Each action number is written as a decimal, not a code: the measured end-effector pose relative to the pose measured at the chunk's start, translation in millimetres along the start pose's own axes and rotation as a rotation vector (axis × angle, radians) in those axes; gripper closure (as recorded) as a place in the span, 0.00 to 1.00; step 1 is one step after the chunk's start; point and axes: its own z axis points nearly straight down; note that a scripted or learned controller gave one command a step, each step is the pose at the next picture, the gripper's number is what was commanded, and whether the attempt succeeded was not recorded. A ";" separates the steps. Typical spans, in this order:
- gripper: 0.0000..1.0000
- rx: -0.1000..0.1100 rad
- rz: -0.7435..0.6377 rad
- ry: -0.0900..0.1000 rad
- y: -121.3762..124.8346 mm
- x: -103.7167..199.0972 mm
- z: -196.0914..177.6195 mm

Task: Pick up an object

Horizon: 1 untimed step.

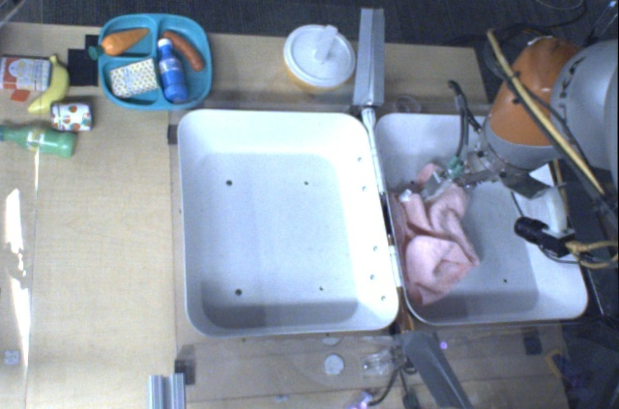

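- Camera view: a crumpled pink cloth [435,238] is seen lying in the right bin [542,296], bunched against the wall that divides it from the left bin [280,223].
- The gripper [455,173] is seen at the cloth's upper edge, carried in from the right on the grey arm [542,122] with its orange band.
- How far the gripper is spread cannot be told; its tip is lost among dark linkage and the pink folds, and no cloth is clearly shown caught in it.
- The cloth is judged to be light, soft and limp: it would be expected to sag and unfold when lifted, not to come up as one stiff piece.
- Breakage is not thought a risk, and a firm pinch could be borne without harm.
- A raised fold or ridge is judged the best place to be taken hold of, since a flat layer could be slid over; the heaped upper part beside the gripper offers such folds.
- A grasp close to the bin wall is thought awkward, as little room is left there.
- Outside the bins, a blue divided tray [155,61] of toy food and a white lidded cup [319,57] are seen on the bench [97,281], well apart from the cloth.
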 end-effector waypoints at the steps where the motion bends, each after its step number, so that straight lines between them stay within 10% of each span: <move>1: 1.00 -0.008 -0.001 -0.002 3.3 0.6 -12.1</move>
